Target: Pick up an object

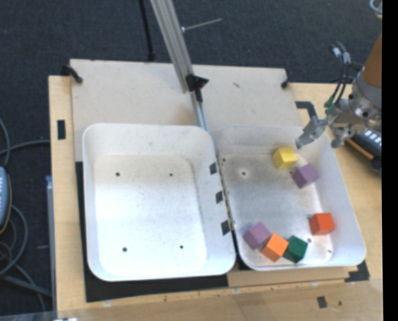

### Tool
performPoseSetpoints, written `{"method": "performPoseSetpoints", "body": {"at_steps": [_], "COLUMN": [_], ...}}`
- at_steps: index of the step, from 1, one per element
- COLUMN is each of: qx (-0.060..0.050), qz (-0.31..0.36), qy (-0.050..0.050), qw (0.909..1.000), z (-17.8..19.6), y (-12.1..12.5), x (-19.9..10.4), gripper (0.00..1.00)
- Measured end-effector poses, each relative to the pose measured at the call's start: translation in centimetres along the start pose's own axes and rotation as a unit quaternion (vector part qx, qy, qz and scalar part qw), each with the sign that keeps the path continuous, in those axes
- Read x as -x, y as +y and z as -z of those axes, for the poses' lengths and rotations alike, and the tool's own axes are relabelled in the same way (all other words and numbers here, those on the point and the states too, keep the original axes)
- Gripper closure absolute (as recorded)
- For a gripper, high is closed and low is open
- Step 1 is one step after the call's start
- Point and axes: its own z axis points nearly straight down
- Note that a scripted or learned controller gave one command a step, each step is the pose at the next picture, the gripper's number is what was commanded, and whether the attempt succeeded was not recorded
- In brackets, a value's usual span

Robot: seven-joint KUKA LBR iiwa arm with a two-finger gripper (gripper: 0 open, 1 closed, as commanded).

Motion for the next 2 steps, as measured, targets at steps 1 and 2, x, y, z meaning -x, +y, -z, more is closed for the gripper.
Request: {"method": "performPoseSetpoints", "body": {"at_steps": [1,2], "qx": [-0.003,0.0], "qz": [-0.001,-0.001], "qy": [0.001,0.001], "qw": [1.0,1.0], "z": [-10.4,-17.3], "y": [2.4,5.4], "x": [0.2,0.6], "gripper": [0.0,0.0]}}
